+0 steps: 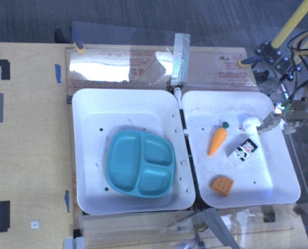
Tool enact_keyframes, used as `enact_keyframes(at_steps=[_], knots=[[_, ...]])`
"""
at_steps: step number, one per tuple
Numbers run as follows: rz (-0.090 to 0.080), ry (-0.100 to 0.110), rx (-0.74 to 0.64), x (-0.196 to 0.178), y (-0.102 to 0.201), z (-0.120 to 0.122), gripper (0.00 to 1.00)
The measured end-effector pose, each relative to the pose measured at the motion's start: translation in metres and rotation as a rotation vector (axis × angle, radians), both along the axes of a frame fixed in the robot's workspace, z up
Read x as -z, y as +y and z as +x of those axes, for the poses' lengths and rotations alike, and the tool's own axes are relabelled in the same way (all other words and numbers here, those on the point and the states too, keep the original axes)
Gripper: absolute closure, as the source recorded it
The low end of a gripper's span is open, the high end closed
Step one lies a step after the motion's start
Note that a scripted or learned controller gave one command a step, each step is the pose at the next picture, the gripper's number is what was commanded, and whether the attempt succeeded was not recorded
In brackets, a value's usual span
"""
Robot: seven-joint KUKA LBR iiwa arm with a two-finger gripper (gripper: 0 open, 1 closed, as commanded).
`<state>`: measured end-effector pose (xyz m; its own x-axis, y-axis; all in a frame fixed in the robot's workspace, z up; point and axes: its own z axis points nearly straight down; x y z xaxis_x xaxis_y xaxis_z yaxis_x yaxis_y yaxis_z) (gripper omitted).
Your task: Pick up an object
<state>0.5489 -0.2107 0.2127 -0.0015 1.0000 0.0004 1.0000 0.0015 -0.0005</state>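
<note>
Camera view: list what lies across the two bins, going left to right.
Teal tray in the left bin → carrot → orange block → black-and-white piece, these three in the right bin.

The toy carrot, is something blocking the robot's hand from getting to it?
Nothing visible blocks it. The gripper sits at the right bin's upper right edge, and the toy carrot lies left of it, with a small white object just off that path.
</note>
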Motion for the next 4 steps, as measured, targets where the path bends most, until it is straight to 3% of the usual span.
enact_keyframes(at_steps=[1,2,3,4], knots=[[-0.003,-0.009,-0.009,0.125,0.026,0.025,0.00],[0.000,-0.004,-0.227,0.125,0.053,-0.008,0.00],[-0.003,-0.011,-0.226,0.114,0.052,-0.006,1.00],[-0.003,-0.007,-0.317,0.125,0.049,0.039,1.00]])
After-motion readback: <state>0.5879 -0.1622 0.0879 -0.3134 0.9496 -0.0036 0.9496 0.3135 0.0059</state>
